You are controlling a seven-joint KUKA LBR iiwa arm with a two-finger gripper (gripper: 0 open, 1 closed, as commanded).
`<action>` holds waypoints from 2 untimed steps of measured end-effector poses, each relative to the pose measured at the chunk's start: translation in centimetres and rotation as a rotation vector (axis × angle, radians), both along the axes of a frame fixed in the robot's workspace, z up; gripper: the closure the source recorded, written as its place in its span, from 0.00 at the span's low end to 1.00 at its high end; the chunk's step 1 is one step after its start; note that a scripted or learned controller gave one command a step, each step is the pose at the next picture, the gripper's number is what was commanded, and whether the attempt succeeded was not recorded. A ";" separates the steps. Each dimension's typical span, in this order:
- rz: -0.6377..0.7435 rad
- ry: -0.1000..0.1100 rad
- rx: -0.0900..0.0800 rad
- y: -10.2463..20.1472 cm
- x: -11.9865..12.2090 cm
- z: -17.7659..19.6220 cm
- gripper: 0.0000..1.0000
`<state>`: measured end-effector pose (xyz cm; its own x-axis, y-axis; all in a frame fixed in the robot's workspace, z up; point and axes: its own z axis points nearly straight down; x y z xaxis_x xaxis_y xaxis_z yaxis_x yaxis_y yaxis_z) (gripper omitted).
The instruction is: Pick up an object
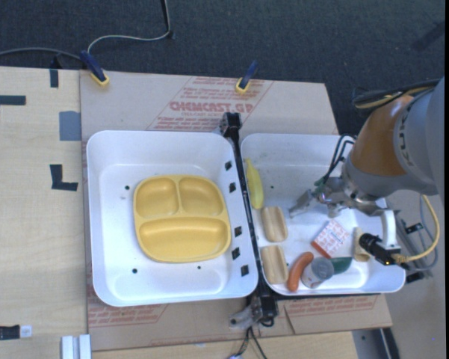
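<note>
In the right bin (299,152) lie a yellow banana-like piece (254,185), two tan buns (274,224) (273,262), a red sausage (299,271), a grey can (318,271) and a red-and-white box (330,238). My gripper (317,203) hangs low over the middle of this bin, just above and left of the box and to the right of the upper bun. It is open, its fingers spread, and nothing sits between them. The grey and orange arm (392,144) comes in from the right.
A yellow divided plate (181,218) rests in the left bin (108,200). A small green piece (342,262) and a tan item (361,247) lie by the right bin's right wall. Black clips (231,126) join the bins. Cables trail at the right edge.
</note>
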<state>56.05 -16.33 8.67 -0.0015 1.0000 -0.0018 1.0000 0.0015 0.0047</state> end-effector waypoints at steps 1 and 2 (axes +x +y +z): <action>-0.005 -0.005 -0.008 4.2 -1.0 0.1 0.00; -0.003 0.001 -0.001 -2.9 -7.6 0.0 0.00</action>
